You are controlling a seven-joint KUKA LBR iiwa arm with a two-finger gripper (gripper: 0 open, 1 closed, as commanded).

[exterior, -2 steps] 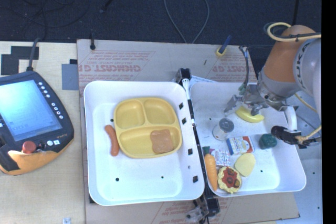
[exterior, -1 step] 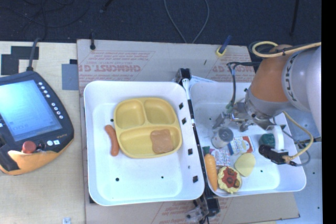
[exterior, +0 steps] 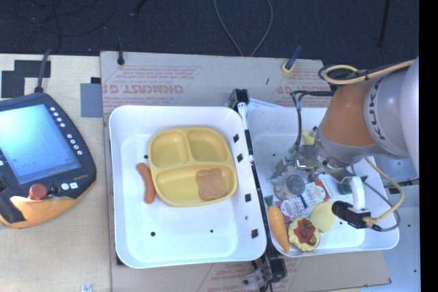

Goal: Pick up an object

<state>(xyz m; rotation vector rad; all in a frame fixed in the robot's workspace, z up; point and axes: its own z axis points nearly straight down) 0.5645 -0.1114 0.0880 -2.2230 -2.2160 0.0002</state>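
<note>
From above, the gripper sits low in the right bin, over a heap of toy food by the carrot; whether its claw grips anything, I cannot tell.

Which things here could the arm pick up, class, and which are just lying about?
For the job: gripper; carrot, lemon and small pizza in the right bin; sausage in the left bin.

Lying about: yellow plate, tablet, cardboard sheet.
</note>
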